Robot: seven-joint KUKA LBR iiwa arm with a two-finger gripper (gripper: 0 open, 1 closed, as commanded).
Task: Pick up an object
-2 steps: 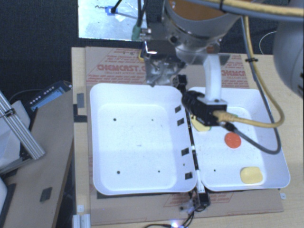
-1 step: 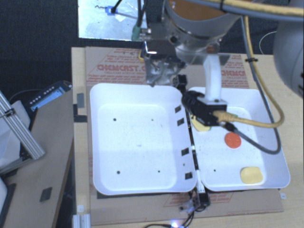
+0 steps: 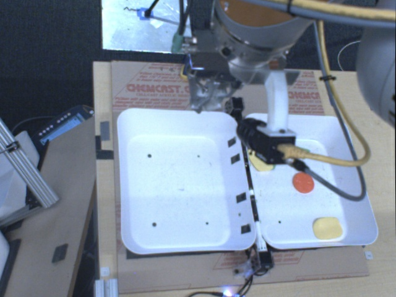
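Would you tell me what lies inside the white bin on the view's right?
The bin holds an orange disc, a yellow piece near its front corner, and a second yellow piece, partly covered, shape unclear.

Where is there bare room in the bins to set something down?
The left bin's floor is bare wall to wall. In the right bin, a free patch lies near-left, bordered by the orange disc and yellow block. Its far-left corner is crowded: a half-hidden yellow piece under the arm.
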